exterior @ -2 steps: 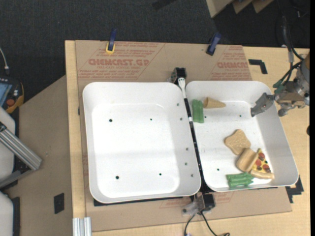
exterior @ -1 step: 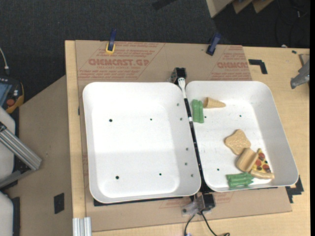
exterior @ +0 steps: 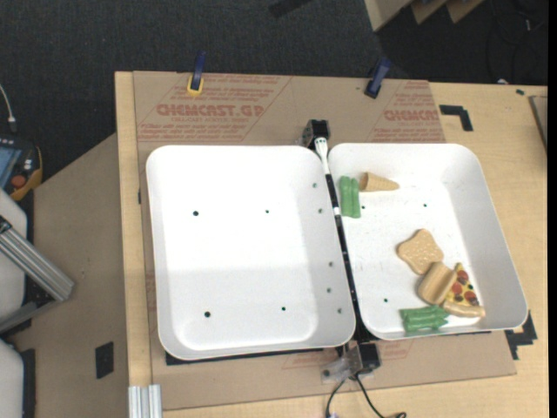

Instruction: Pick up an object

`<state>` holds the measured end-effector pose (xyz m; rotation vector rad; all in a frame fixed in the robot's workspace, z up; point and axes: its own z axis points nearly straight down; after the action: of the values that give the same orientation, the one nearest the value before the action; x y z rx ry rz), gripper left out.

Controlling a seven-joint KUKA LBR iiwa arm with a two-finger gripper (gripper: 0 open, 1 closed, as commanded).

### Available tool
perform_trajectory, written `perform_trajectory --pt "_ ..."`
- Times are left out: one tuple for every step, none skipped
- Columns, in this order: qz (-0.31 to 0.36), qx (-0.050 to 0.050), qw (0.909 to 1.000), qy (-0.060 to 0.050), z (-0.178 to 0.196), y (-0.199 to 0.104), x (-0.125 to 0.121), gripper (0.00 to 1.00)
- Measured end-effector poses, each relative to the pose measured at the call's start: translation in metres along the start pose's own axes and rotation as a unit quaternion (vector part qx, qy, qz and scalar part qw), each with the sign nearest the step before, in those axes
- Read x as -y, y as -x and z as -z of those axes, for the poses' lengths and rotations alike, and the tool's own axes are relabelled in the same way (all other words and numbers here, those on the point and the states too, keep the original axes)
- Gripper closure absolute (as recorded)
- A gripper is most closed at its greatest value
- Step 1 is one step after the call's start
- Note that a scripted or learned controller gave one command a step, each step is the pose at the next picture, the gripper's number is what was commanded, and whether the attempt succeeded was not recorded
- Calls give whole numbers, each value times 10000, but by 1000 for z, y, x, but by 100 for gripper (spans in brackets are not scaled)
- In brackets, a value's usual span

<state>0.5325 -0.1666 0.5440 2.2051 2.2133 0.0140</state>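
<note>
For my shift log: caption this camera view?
Toy food pieces, including a pizza slice, lie in the right bin.

Cardboard-topped bench (exterior: pixel 261 103) bears two white bins (exterior: pixel 244 251).

Overhead lighting is even and bright. The left bin (exterior: pixel 235 251) shows a brighter band across its lower half, with a soft grey shade above. The right bin (exterior: pixel 487 225) reads near-white, without harsh glare. Surrounding floor (exterior: pixel 104 16) is dim. Focus is slightly soft throughout.
</note>
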Motion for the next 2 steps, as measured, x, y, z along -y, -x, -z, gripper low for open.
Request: perform_trajectory --pt "-55 -21 9999 -96 -7 53 57 0" --pt "-15 -8 10000 -68 3 50 53 100"
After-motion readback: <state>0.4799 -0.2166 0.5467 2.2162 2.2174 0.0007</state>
